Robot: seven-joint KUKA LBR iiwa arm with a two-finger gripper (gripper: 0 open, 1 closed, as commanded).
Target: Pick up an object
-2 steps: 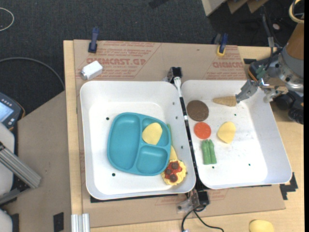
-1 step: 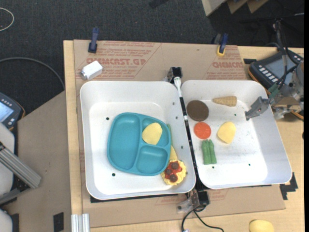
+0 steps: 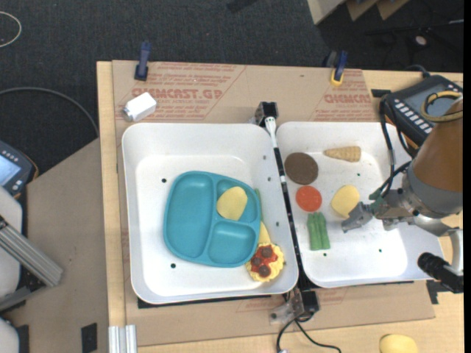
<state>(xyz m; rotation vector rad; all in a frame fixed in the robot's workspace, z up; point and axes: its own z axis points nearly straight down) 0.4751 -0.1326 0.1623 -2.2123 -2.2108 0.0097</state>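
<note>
1. The gripper (image 3: 356,220) hangs over the right bin (image 3: 346,271), just right of the green stick (image 3: 318,231) and just below the yellow lump (image 3: 345,200); its dark fingers point left, but whether they are spread or closed cannot be told, and nothing shows between them.
2. Five small things sit in the right bin's left half: a flat brown disc (image 3: 300,168), a ridged tan cone (image 3: 343,153) lying on its side, a round red piece (image 3: 308,197), the yellow lump and the green stick. The bin's lower right floor is bare white.
3. The left bin (image 3: 143,197) bears a smooth teal divided plate (image 3: 193,215) with a pale yellow piece (image 3: 233,203) in one compartment.
4. A yellow tart with red berries (image 3: 266,262) lies at the plate's lower right edge, close to the bin's wall.
5. The bins stand side by side on a brown cardboard sheet (image 3: 221,87).
</note>
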